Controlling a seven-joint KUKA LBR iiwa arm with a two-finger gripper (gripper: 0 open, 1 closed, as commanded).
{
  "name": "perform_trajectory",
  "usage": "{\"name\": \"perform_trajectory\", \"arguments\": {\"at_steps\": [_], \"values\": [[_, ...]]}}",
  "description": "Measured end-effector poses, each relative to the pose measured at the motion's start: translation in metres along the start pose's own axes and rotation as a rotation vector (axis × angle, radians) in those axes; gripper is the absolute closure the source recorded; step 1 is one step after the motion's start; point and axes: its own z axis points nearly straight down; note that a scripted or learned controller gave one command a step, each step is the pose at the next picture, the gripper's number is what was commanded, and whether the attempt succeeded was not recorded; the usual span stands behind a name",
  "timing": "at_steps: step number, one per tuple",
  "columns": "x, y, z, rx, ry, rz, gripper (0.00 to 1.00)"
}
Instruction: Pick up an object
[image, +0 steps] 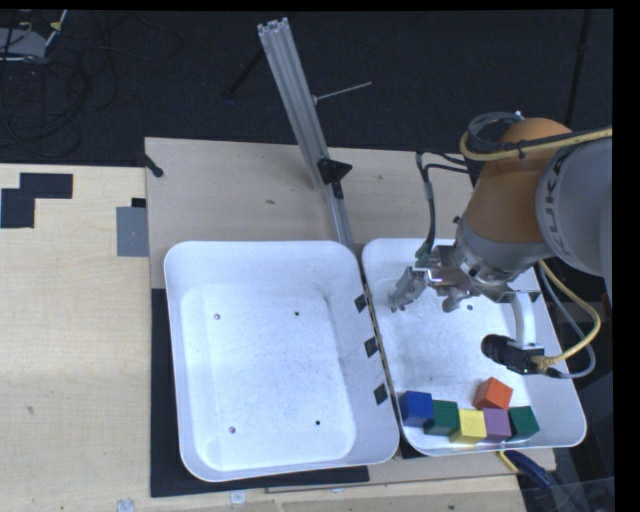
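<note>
Six small blocks lie clustered in the near corner of the right bin (440, 345), well apart from the gripper (425, 285). Jaw state: cannot tell, the wrist hardware hides it. Nothing visible held. Gripper hangs over the bin's far-left floor, near the divider.

Blocks: blue block (417, 406), green block (443, 417), yellow block (472, 424), purple block (497, 423), a second green one (523, 420), with the orange block (493, 393) just behind the row. All touching or nearly so.

Judgement: rigid, light, cube-like, no fragility. No real long axis; the faces matter. Orange block sits rotated against the row and stands freest, so take it across opposite flat sides.

The left bin (190, 300) sits beside.
</note>
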Motion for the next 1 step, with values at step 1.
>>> {"name": "perform_trajectory", "arguments": {"at_steps": [1], "values": [[0.0209, -0.0366, 0.0013, 0.006, 0.001, 0.003, 0.00]]}}
